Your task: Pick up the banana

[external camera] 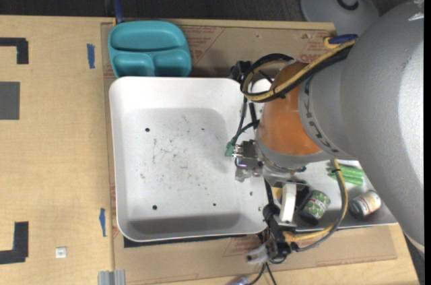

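My arm reaches in from the right, and its orange-banded wrist [289,122] hangs over the right bin [350,226], covering most of it. Under the wrist, at the seam between the two bins, a grey metal part of the gripper [248,162] peeks out. The arm's bulk hides whatever lies directly beneath it. I can pick out nothing yellow and banana-shaped in the uncovered strip of the right bin.
The left white bin [128,142] bears only dark specks. A teal divided tray [149,49] stands behind it. In the right bin's near strip lie a green can [315,204], a green ribbed item [350,176] and a small metal can [367,204].
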